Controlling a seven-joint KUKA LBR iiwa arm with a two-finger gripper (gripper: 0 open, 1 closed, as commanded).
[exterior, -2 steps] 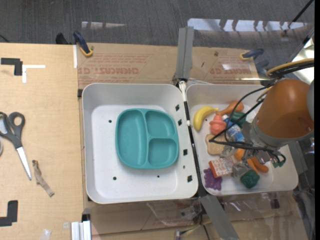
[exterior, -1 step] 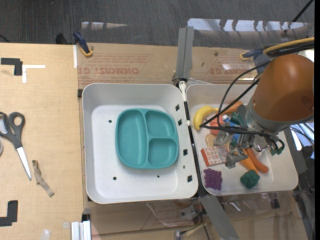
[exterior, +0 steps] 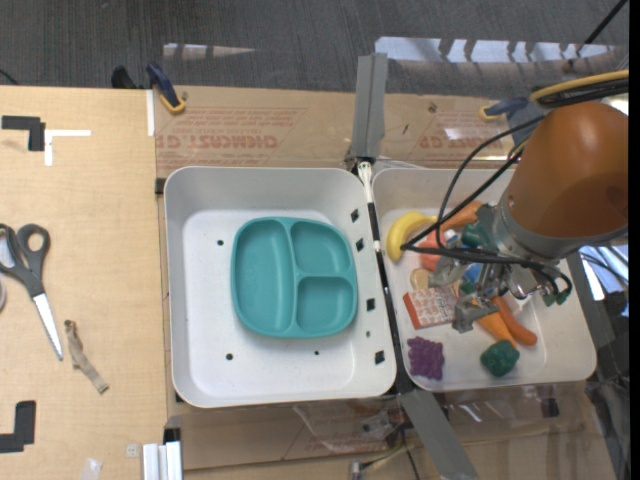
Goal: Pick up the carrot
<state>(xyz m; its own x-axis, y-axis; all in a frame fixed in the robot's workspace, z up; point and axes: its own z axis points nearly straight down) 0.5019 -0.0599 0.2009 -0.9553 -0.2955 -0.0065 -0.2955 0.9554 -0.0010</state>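
Note:
The carrot (exterior: 510, 328), orange and slim, lies slantwise in the right bin (exterior: 570, 363) near its front. My gripper (exterior: 468, 315) hangs low over that bin, its tip right beside the carrot's left end. Cables and the grey wrist cover where the two meet, so I cannot make out whether they touch. The arm's orange band (exterior: 580, 173) looms over the bin's right half.
The right bin also holds a yellow banana (exterior: 405, 232), a purple grape bunch (exterior: 425, 357), a green broccoli-like piece (exterior: 499, 359), a red-and-white packet (exterior: 428, 307) and an orange-red item (exterior: 462, 236). A teal divided plate (exterior: 295, 278) rests in the left bin (exterior: 190, 298). Scissors (exterior: 32, 273) lie on the bench.

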